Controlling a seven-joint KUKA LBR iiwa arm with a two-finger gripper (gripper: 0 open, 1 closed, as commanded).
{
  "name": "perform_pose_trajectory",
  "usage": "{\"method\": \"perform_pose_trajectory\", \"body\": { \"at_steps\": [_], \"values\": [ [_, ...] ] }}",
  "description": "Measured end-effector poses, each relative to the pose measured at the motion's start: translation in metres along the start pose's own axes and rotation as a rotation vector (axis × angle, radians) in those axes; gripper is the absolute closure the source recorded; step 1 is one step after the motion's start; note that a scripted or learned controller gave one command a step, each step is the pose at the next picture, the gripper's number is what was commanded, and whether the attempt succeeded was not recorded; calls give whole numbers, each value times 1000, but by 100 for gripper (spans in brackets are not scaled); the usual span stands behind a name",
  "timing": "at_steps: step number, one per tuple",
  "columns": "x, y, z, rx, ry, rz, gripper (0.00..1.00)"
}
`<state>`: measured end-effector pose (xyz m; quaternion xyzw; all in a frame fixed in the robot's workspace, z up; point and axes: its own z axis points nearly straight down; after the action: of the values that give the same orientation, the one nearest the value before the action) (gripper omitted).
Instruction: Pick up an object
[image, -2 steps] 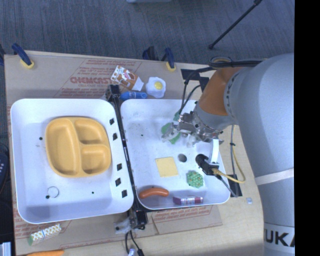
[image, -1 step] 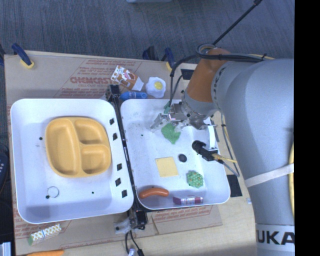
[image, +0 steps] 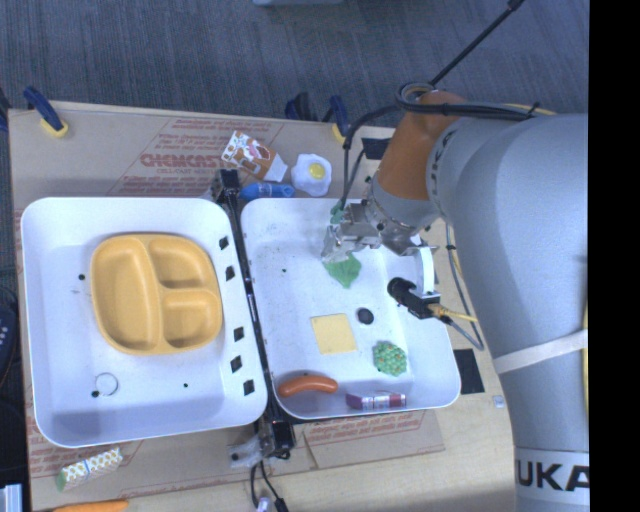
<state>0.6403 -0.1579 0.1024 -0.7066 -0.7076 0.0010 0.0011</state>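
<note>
Gripper hangs low in the right bin, green leafy piece directly below its tip (maybe touching); finger spread hard to tell from here.

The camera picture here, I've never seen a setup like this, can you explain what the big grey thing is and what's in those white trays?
The big grey shape is a robot arm reaching in from the right; one camera looks down from above. Its gripper sits over a green leafy piece in the right bin; whether it grips it is unclear. That bin also holds a yellow square, a green knobbly piece, a sausage and a small tube. The left bin holds a yellow divided tray.
</note>
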Motion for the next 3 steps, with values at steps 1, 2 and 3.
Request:
{"method": "perform_pose_trajectory", "body": {
  "at_steps": [1, 2, 3],
  "values": [
    [0, 0, 0, 0, 0, 0, 0],
    [0, 0, -10, 1, 0, -3, 100],
    [0, 0, -10, 1, 0, -3, 0]
  ]
}}
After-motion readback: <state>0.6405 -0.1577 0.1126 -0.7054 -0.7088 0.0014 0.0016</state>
